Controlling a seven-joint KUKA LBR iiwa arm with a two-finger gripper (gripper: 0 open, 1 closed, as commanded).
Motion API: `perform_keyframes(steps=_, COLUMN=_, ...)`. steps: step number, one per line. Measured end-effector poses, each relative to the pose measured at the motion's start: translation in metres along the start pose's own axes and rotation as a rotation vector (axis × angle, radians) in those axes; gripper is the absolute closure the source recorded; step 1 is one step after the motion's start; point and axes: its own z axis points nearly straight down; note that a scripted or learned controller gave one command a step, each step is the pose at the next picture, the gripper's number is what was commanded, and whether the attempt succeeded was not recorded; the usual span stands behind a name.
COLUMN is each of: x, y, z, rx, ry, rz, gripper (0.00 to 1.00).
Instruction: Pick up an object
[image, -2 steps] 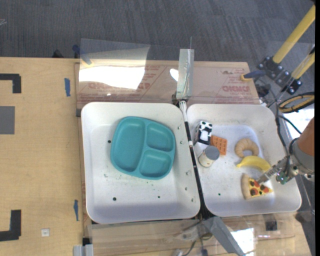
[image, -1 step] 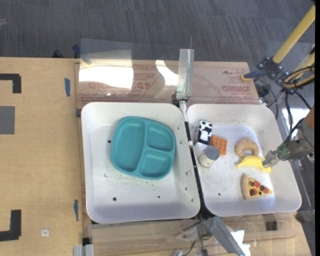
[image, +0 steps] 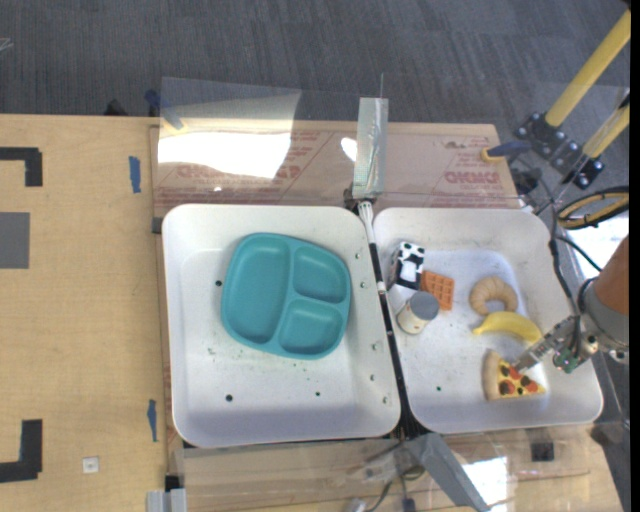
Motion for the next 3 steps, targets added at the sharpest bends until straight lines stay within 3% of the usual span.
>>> perform_keyframes(steps=1, x=-0.001, y=0.002, z=-0.011, rx=-0.003, ry=-0.004, rz=0.000, gripper=1.00)
perform_keyframes(steps=2, x=-0.010, y=0.019, z=-0.081, rx=0.002, ry=0.001, rz=0.338, gripper=1.00)
perform_keyframes(steps=3, x=-0.026, y=0.041, z=0.002, rx=0.000, ry=0.001, rz=0.057, gripper=1.00)
